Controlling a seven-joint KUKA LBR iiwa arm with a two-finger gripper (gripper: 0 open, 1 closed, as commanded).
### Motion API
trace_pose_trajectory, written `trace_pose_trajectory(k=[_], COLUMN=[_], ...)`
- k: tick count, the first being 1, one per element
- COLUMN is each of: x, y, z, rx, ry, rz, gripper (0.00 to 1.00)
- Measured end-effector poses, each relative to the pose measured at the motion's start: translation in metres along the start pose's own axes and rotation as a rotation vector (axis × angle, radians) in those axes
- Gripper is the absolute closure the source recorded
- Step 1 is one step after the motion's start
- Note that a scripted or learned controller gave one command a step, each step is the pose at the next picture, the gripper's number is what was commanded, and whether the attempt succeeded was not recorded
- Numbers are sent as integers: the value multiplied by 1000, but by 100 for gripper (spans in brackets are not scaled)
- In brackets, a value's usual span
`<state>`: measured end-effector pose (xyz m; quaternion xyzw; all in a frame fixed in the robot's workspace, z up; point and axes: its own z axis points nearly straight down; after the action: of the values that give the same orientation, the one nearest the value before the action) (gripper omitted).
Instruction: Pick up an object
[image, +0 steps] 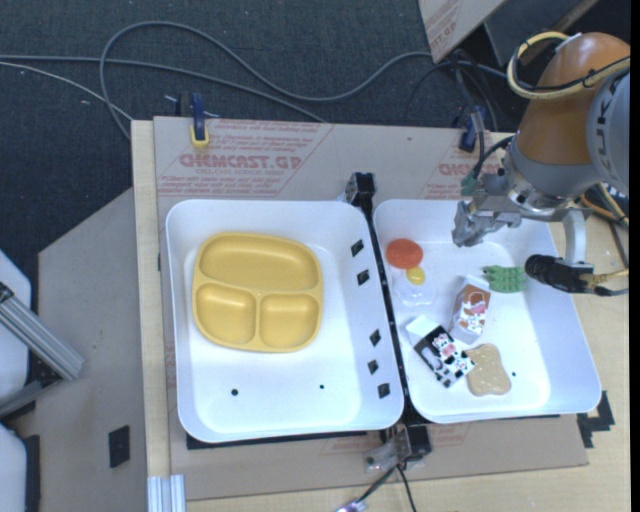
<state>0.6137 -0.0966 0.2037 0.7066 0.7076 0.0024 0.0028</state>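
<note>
The orange-capped bottle lay just left of my pincer, grip state unclear, so I judged a centred descent best.

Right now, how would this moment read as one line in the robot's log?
stage: reaching | gripper: above right bin, holding nothing visible | nearest: orange disc | left bin: yellow tray

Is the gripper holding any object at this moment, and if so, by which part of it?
Nothing is seen held. The gripper hangs over the back of the right bin, apart from the objects, and nothing shows between its fingers.
</note>
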Motion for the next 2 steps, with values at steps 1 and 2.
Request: trace_pose_trajectory(k=[1, 2], x=[0, 57], y=[1, -6], z=[-15, -8], rx=[4, 11], ry=[0, 4], rz=[1, -3], gripper=[100, 100])
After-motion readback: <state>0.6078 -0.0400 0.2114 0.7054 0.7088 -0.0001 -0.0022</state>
